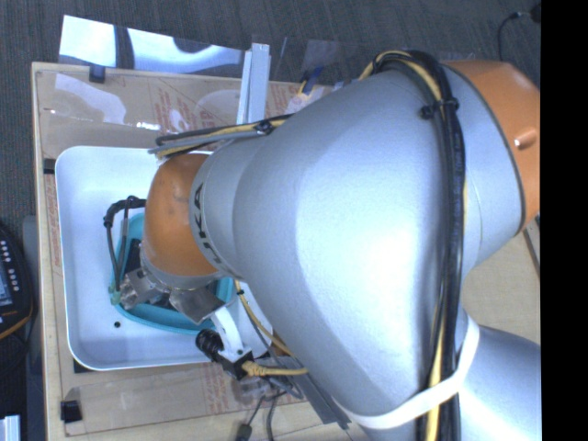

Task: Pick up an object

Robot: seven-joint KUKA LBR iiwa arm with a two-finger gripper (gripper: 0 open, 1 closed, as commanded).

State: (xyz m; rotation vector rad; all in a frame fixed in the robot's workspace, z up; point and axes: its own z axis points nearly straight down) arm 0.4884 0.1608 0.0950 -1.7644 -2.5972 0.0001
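You are looking at the grey arm (367,237) reaching across from the right and covering most of the bench (138,398). Its orange band (170,214) is hanging over the left white bin (78,246). The end effector (138,288) is pointing down into that bin, right above a teal object (165,315) lying on the bin floor near the front wall. You cannot tell its grip state.
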